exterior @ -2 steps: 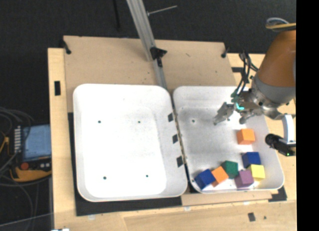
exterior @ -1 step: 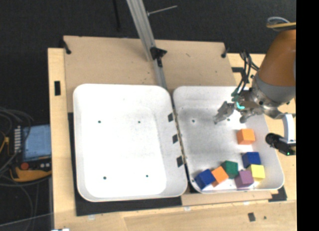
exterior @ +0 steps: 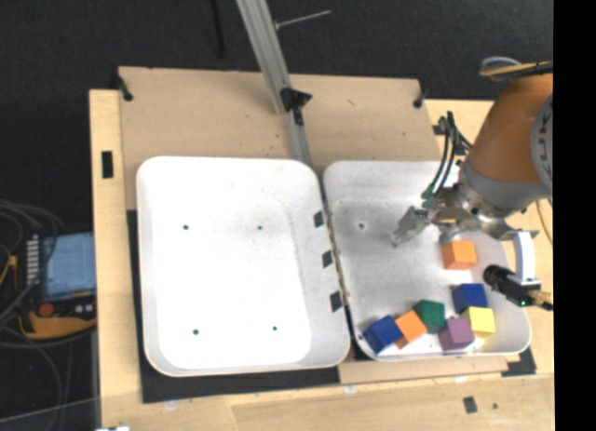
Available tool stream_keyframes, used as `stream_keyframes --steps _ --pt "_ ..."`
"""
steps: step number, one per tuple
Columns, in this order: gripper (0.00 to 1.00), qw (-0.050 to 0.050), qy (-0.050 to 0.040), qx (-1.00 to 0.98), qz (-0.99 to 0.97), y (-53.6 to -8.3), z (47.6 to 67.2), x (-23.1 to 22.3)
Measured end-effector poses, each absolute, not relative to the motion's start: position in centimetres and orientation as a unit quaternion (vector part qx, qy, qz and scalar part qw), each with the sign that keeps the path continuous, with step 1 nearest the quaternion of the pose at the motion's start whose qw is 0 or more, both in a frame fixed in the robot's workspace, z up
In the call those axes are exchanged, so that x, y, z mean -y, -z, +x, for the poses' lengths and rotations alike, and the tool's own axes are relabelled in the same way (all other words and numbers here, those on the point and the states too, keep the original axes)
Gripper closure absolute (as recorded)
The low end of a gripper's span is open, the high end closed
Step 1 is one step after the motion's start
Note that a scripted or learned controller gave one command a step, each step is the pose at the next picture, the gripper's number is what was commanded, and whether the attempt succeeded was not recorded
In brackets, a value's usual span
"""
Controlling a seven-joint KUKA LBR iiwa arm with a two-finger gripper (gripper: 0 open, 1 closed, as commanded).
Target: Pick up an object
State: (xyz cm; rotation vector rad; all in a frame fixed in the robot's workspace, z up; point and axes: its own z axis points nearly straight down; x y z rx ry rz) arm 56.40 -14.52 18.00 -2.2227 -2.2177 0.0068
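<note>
orange block (exterior: 459,253) sits just right of the claw (exterior: 406,227), apart; claw's grip unclear; bare bin floor (exterior: 372,271) lies leftward.

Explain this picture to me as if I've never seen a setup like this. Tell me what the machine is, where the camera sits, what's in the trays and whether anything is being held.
The picture comes from a single camera fixed above a wooden bench, looking down at a slant. The grey and orange shape at the right is a robot arm reaching in. At its end is a gripper, a two-fingered claw for grasping things.

Two shallow white bins sit side by side. The left bin has only a few small dark dots on its floor. The right bin holds small coloured blocks: an orange block on its own near the arm, and a cluster along the near edge, namely a blue block, another orange one, a green, a purple, a yellow and a second blue.

The gripper is over a bare patch of the right bin, with no block between its fingers, so nothing is held yet.
</note>
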Motion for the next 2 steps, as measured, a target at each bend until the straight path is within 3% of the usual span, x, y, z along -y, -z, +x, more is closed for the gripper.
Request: stream_keyframes --steps 1,2 --pt "0.0 0.001 -0.0023 0.705 -0.709 -12.1 57.1 14.3" --pt "0.0 -0.002 -0.0006 0.706 -0.709 -9.7 57.2 14.5"
